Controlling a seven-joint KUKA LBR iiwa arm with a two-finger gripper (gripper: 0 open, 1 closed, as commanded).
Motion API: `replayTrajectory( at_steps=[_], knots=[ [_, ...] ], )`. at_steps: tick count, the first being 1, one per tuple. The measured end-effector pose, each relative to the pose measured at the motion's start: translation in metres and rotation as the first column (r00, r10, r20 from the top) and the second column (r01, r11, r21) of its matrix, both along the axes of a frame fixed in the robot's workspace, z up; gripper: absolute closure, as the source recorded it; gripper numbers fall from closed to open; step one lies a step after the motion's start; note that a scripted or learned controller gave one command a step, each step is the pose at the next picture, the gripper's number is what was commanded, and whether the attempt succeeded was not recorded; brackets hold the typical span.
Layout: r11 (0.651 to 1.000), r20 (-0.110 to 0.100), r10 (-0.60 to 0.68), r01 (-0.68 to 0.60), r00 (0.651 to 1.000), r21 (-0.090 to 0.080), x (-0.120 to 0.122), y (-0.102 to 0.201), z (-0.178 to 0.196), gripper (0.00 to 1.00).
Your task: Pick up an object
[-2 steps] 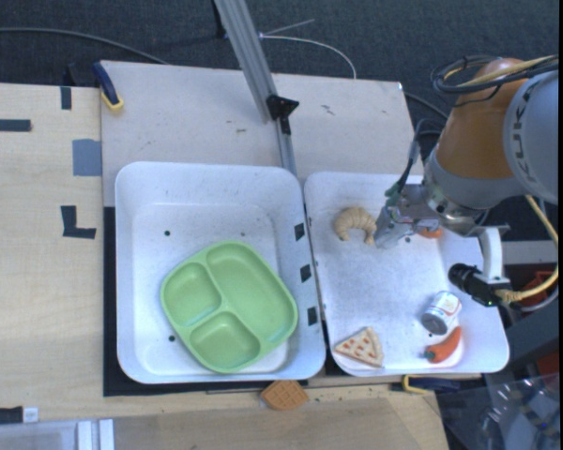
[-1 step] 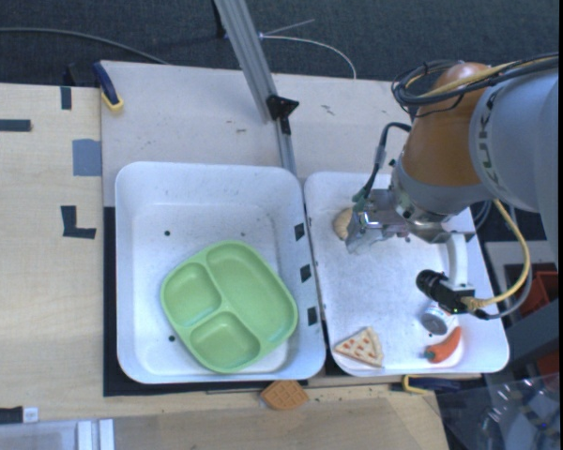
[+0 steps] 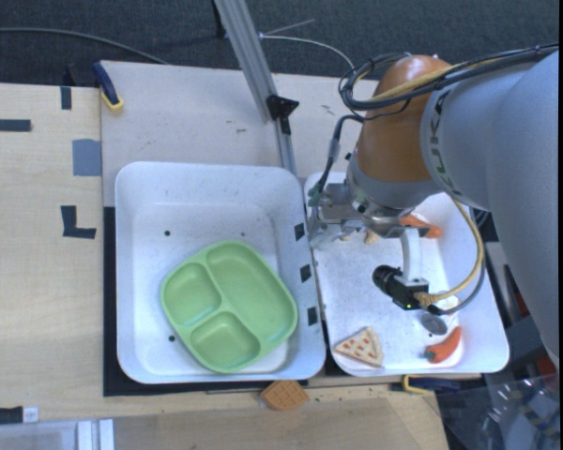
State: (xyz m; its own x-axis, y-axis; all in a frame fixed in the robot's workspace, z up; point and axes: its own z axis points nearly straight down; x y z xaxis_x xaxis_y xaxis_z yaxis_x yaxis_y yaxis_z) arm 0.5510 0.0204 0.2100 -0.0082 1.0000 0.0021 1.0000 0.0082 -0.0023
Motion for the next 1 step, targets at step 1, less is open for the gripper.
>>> replayTrajectory(
  at_steps=[1],
  knots=[
    [1.000,0.002,0.000,0.000,1.000,0.000,-0.0071,0.0560,0.0181,1.00]
  ],
)
